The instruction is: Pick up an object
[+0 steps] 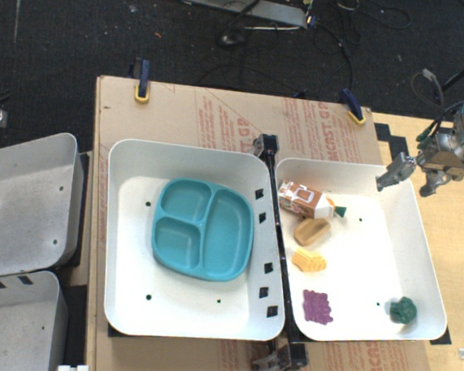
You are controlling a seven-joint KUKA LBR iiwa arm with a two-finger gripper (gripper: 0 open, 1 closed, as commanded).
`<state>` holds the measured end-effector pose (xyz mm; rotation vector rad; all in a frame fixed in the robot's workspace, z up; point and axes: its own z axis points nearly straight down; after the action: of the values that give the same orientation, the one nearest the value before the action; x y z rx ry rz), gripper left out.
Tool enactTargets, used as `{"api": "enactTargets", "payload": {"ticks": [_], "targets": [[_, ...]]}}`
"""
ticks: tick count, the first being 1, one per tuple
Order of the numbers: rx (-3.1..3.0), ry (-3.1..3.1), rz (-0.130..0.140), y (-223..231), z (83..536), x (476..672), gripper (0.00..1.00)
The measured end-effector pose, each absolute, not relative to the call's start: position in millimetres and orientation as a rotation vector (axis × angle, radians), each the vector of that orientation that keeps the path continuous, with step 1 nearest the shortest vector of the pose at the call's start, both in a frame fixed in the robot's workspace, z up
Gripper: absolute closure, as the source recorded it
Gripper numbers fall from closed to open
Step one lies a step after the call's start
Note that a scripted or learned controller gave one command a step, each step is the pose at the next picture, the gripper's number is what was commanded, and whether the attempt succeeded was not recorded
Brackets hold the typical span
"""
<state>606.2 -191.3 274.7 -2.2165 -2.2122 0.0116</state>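
Observation:
My gripper [413,175] hangs over the right bin's [374,235] far right corner, open, with nothing between its fingers. In that bin lie a brown-and-white carton [303,199] with a small teal cap end, a tan bread-like piece [312,231], a yellow corn-like piece [309,262], a purple grape cluster [317,306] and a dark green lump [404,310]. All of these sit to the left of and below the gripper, apart from it.
The left bin [129,236] holds a teal divided plate [204,228]. A black divider with clamps [273,225] runs between the bins. White bin lids [18,201] lie at the far left. Yellow clamps [142,90] hold the cardboard base.

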Motion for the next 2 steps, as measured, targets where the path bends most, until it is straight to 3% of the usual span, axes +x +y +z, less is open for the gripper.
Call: {"api": "enactTargets", "payload": {"ticks": [1, 2], "targets": [[-2.220, -2.223, 0.001, -190, 283, 608.2, 0.00], [-2.221, -2.220, 0.003, -193, 240, 607.3, 0.00]]}}
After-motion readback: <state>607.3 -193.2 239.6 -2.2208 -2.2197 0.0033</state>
